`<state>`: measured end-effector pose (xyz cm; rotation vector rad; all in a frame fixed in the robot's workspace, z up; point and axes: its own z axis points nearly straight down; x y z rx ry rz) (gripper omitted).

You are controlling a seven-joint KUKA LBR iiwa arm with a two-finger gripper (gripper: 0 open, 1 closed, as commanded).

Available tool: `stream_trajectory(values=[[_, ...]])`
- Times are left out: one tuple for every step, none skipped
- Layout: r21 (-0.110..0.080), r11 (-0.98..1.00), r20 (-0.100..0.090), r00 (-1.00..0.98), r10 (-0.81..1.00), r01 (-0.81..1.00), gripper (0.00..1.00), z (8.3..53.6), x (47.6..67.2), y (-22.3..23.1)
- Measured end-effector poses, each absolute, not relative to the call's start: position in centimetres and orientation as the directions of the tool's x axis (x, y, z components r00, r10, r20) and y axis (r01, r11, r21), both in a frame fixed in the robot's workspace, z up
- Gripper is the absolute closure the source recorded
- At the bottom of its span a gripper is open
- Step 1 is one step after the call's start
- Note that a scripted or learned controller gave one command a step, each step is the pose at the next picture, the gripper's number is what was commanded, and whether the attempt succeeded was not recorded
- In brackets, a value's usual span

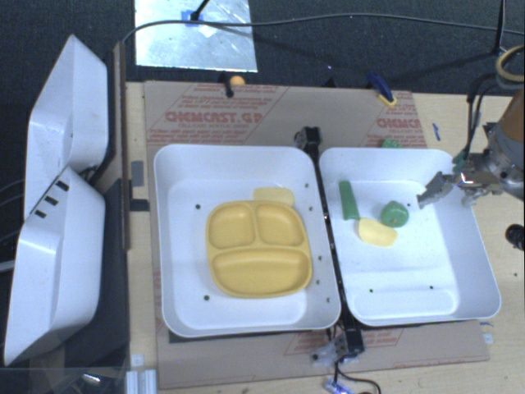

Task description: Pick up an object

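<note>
The gripper [436, 189] hangs at the right bin's [467, 302] upper right; I cannot tell its jaws. A green round toy [394, 213] sits near it.

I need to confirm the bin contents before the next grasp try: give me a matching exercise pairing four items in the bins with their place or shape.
Things:
1. yellow divided tray
2. green stick
3. round green piece
4. pale yellow lump

Descriptions:
A. right bin, long and narrow, near the bin's left wall
B. right bin, below the two green items
C. left bin, three compartments
D. right bin, nearest the gripper

Pairs: 1-C, 2-A, 3-D, 4-B
</note>
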<state>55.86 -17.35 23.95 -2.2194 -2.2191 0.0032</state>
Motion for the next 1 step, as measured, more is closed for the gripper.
stream_trajectory(values=[[0.001, 0.001, 0.000, -0.001, 1.000, 1.000, 0.00, 24.17, 55.96, -17.33]])
